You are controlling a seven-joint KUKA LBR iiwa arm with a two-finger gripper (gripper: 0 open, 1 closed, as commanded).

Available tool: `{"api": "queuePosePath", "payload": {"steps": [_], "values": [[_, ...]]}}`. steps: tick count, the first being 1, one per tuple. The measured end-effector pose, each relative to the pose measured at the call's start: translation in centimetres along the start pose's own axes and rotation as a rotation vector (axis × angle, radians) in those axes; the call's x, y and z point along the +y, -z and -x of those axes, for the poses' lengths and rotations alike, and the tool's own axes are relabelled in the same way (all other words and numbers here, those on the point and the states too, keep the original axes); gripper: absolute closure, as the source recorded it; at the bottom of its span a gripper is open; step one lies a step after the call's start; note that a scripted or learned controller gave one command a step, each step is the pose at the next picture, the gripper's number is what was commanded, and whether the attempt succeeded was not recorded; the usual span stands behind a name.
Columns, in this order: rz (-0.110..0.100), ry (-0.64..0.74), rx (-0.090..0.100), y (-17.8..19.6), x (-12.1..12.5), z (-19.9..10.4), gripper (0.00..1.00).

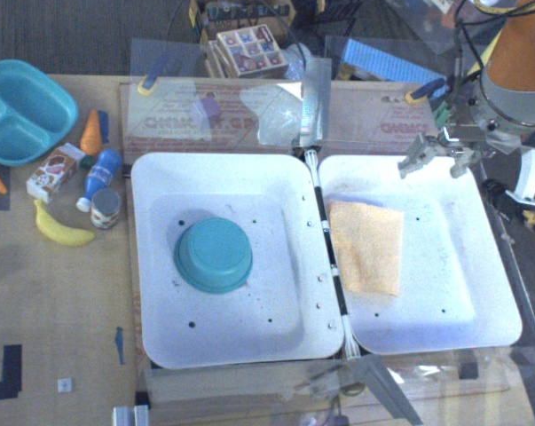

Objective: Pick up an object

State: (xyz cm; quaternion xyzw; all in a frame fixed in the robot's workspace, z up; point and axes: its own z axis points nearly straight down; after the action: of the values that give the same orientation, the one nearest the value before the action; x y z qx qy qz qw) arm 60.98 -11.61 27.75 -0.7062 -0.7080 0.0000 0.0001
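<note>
Nothing is lifted yet: the jaws (pixel 436 155) hang spread and bare over the right bin's (pixel 480 318) far edge, the orange cloth (pixel 366 247) (lying flat) below, the teal bowl (pixel 214 254) in the left bin (pixel 161 327).

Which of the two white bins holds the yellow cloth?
The right bin, nearer the end effector, holds the yellow cloth; the left bin holds a teal bowl.
</note>
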Motion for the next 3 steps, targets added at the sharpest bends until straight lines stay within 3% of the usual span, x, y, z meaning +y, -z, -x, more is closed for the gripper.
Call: {"api": "queuePosePath", "payload": {"steps": [1, 2, 3], "values": [[0.0, 0.013, 0.0, -9.1, 2.8, -5.1, 0.0], [0.004, 0.042, -0.002, -9.8, 5.7, 3.5, 0.0], [0.001, 0.018, -0.001, -17.6, 2.2, -2.3, 0.0]]}}
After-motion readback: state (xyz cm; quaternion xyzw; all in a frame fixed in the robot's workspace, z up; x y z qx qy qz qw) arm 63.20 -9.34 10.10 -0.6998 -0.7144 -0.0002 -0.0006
